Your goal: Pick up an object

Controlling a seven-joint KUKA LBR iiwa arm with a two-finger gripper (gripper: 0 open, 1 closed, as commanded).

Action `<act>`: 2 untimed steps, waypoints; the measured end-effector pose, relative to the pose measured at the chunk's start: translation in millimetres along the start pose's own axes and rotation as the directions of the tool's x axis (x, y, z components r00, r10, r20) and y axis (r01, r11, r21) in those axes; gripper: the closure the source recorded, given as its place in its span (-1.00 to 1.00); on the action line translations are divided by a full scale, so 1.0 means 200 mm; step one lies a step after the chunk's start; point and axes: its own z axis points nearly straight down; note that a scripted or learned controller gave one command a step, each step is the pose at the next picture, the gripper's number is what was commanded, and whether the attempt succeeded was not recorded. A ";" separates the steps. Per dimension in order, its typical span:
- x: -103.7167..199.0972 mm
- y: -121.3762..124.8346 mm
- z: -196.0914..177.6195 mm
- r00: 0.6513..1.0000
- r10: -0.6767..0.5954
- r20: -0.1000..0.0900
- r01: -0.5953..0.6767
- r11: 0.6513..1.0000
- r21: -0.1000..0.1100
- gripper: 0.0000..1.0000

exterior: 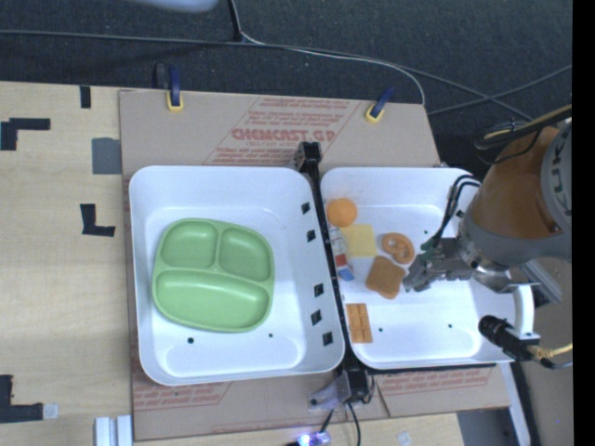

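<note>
The right bin (pixel 437 346) holds an orange ball (pixel 342 212), a yellow block (pixel 360 242), a pretzel-like ring (pixel 398 246), a brown bread-like piece (pixel 384 276), a small blue-and-red item (pixel 343 260) and a flat orange cracker (pixel 358 322). My gripper (pixel 416 277) reaches in from the right and sits low in this bin, just right of the brown piece and below the ring. The dark wrist hides its tips.
The left bin (pixel 149 193) holds a green divided plate (pixel 215 274). Black clips (pixel 310 156) join the bins along the middle wall. Cables run across the dark floor behind the bench. The arm's orange band (pixel 516 193) overhangs the right bin's right edge.
</note>
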 end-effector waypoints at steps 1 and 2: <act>0.00 0.00 -0.26 1.000 0.000 0.000 0.000 1.000 0.000 1.00; 0.23 0.08 -0.31 1.000 -0.004 -0.002 0.004 1.000 0.004 1.00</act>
